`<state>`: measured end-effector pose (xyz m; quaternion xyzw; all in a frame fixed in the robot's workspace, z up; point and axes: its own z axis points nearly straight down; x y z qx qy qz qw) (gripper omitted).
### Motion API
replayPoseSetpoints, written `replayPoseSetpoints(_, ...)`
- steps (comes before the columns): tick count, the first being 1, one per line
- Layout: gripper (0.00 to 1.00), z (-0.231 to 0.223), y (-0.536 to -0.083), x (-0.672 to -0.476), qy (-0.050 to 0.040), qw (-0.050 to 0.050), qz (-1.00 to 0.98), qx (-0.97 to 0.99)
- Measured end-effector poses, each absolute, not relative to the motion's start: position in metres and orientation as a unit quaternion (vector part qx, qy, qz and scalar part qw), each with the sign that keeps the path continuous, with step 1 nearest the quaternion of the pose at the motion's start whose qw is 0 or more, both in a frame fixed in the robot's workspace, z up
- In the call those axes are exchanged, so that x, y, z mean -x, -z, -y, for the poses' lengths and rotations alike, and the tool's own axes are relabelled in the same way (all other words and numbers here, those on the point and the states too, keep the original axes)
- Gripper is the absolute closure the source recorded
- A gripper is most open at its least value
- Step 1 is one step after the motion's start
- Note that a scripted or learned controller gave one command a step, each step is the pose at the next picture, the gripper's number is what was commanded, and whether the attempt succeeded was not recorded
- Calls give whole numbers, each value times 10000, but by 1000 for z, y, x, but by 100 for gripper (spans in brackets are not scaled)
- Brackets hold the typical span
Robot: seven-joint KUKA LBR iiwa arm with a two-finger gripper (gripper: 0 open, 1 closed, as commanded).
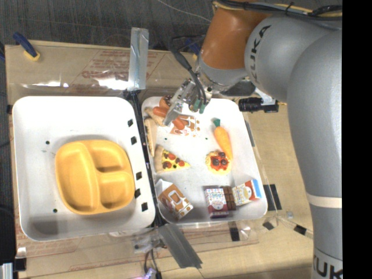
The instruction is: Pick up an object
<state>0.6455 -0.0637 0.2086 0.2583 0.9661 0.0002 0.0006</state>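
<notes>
**Jaws positioned over the far corner of the right bin**

Near edge of the right bin (pixel 256 156), at about 6 o'clock: three small cartons lie in a row. A brown-and-white carton (pixel 175 201) is at the near left corner, a dark carton with a pale label (pixel 217 201) is just beside it, and a white carton with red and blue print (pixel 247 192) touches or nearly touches the dark one at 3 o'clock.

Middle of the right bin: a toy pizza slice (pixel 171 161) lies toward 9 o'clock, close to the left wall. A round yellow pastry with red and dark berries (pixel 218 161) lies at the centre. A toy carrot (pixel 222 138) lies just beyond the pastry, green top toward 12 o'clock.

Left bin (pixel 35 115): a yellow divided tray (pixel 93 176) rests flat near its centre.

Far corner of the right bin, at about 11 o'clock: several small orange, red and white toy food pieces (pixel 183 124) are clustered. The jaws (pixel 187 100) are directly over this cluster, at or close to its top. How far the jaws are open cannot be told, and nothing can be confirmed between them; contact with the pieces cannot be confirmed either.

Beyond: the grey arm (pixel 308 97) with its orange band (pixel 226 36) enters from 3 o'clock above the tabletop (pixel 70 63).
</notes>
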Motion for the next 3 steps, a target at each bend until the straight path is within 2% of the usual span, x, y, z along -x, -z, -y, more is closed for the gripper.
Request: replayPoseSetpoints(3,100,61,-242,-649,13,51,-9688,-2476)
